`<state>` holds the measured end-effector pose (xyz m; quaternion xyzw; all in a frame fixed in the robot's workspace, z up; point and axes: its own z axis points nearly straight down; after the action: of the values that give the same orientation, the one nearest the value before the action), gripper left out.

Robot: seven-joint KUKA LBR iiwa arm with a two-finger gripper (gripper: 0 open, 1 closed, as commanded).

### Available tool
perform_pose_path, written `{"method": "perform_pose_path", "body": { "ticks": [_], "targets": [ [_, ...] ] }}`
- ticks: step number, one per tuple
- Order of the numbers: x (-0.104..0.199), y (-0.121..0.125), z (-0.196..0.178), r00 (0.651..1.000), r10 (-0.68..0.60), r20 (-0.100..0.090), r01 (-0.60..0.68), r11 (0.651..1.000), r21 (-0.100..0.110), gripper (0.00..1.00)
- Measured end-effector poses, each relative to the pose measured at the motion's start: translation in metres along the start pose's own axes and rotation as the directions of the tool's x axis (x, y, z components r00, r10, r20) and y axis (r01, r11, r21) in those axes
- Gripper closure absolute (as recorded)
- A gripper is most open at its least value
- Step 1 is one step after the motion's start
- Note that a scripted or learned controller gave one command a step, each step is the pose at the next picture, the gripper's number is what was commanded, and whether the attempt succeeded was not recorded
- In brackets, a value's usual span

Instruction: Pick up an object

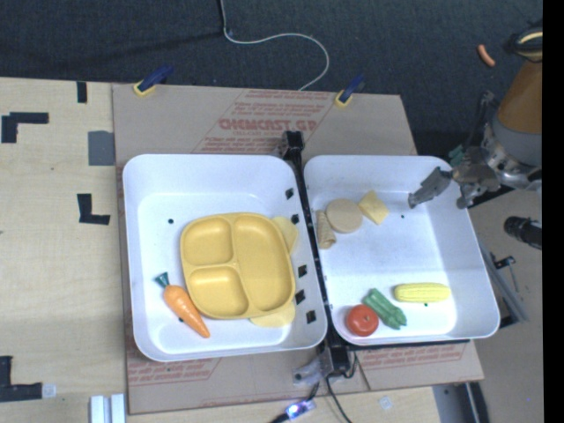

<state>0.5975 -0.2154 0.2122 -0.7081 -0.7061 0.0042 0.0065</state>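
My gripper hangs over the upper right corner of the right bin, open, with nothing between its fingers. To its left in that bin lie a yellow wedge and a round tan bun, with a small tan piece against the bin's left wall. Along the front of the bin lie a yellow corn cob, a green pod and a red tomato. The gripper stands apart from all of them.
The left bin holds a yellow divided plate and an orange carrot at its front left. Both bins rest on a cardboard sheet. A white cable loops across the dark floor behind.
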Motion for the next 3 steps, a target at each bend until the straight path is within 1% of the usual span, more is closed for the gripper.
{"method": "perform_pose_path", "body": {
  "ticks": [1,2,3],
  "targets": [
    [0.001,0.003,-0.009,1.0,-0.004,0.003,0.004,1.0,-0.014,0.0],
    [0.006,0.009,0.052,1.0,-0.006,0.003,0.006,1.0,-0.011,0.0],
    [0.003,0.006,0.097,1.0,-0.004,0.003,0.004,1.0,-0.009,0.0]
  ]
}}
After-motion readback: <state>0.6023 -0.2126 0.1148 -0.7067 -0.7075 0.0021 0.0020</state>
